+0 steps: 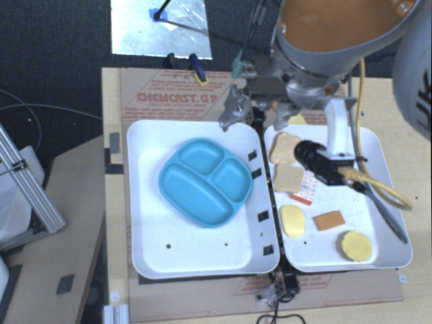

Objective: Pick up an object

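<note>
Orange-banded arm (351, 19) above right bin (395, 181)

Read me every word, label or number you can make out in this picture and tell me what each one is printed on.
"CHEMCAST GP": large red letters on the brown protective sheet under the two white bins; the last letters are partly hidden by the gripper.
Smaller red print repeats across that sheet near its top and bottom edges: too small to read.
Red and white packet in the right bin: some marking, too blurred to read.
</note>
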Controlling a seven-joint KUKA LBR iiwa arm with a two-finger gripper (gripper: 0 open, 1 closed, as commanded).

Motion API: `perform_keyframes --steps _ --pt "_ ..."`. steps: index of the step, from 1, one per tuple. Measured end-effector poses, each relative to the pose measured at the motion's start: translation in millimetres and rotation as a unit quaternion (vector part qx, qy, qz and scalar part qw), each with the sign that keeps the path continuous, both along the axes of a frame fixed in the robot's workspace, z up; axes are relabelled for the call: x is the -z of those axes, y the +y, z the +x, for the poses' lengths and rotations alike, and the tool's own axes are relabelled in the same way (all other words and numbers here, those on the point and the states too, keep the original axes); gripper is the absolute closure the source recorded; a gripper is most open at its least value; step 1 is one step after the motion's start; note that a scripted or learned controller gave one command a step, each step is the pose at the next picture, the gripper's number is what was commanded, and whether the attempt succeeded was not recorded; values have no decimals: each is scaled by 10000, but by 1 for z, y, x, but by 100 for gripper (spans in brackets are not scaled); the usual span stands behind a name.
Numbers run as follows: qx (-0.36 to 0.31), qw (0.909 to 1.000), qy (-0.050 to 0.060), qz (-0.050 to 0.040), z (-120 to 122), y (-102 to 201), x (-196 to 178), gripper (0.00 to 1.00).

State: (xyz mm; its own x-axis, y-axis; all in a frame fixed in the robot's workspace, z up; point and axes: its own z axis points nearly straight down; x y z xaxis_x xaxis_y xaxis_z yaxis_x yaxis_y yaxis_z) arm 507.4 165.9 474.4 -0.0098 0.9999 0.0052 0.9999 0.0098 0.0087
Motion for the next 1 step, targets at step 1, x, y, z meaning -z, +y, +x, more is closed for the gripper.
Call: perform_keyframes --steps 1 --pt "-5 10000 9 -13 2 -3 -7 100"
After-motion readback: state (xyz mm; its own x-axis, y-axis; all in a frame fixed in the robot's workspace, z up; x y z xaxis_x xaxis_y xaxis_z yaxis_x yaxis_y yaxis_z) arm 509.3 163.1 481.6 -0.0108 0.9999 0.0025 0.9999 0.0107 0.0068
